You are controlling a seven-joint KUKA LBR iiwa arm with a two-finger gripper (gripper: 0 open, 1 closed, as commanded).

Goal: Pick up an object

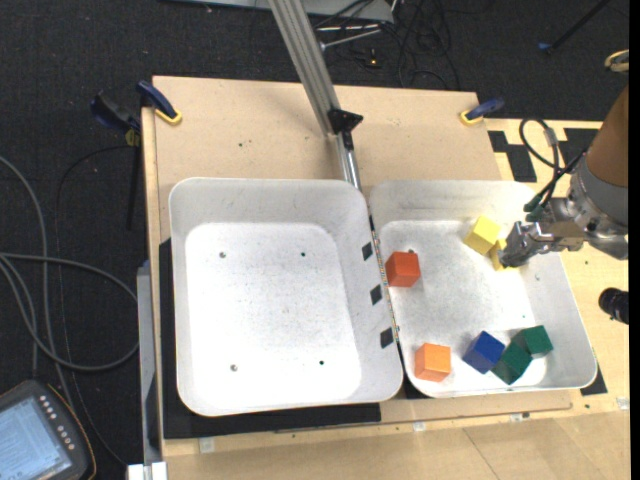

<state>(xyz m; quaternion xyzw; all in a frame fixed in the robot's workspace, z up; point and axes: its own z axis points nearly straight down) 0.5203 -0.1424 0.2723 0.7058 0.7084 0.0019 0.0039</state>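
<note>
The right bin (560,298) holds several small blocks. A yellow block (484,234) lies near its far right side, with another small yellow piece just right of it by the gripper. A red-orange block (403,268) sits by the bin's left wall. An orange block (433,361), a blue block (486,351) and two green blocks (525,353) lie along the near edge. My gripper (512,250) hangs low at the right side of this bin, right beside the yellow block. Nothing visibly hangs from it.
The left bin (200,268) lies beside the right one, with a black divider strip between them. A metal pole (305,53) slants up from the far middle of the bench. Clamps sit at the board's far corners.
</note>
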